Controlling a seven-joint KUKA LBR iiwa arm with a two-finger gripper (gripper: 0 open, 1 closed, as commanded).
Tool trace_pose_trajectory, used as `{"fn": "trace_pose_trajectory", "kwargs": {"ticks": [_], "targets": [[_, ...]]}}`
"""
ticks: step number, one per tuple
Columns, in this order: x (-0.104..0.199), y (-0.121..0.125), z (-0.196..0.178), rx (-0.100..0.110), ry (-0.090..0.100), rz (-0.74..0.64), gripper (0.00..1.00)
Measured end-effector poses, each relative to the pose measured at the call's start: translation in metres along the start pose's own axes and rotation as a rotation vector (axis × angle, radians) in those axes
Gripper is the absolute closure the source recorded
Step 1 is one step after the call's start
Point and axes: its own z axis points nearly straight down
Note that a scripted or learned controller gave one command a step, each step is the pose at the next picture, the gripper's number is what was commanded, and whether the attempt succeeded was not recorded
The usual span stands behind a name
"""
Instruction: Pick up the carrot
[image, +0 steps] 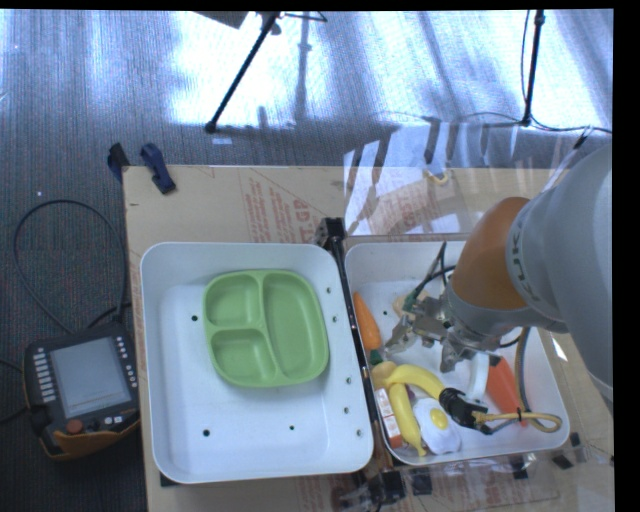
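One carrot (366, 320) is approached lower right; hand (432, 345) state cannot be told; leftward alignment is required.

Green divided plate (267, 327) in left bin (160, 300), banana (402, 384), fried egg (434, 418)

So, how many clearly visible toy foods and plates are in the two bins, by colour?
Green: 1, divided plastic plate
Orange: 2, long carrot, carrot-like piece
Yellow: 1, curved banana
White with yellow centre: 1, fried egg
Total: 5
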Motion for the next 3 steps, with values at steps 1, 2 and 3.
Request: {"fn": "trace_pose_trajectory", "kwargs": {"ticks": [1, 2, 3], "targets": [[0.002, 0.033, -0.001, -0.001, 0.001, 0.564, 0.0], [0.004, 0.032, -0.009, 0.008, -0.001, 0.555, 1.0], [0.1, -0.018, -0.102, -0.003, 0.006, 0.823, 1.0]]}}
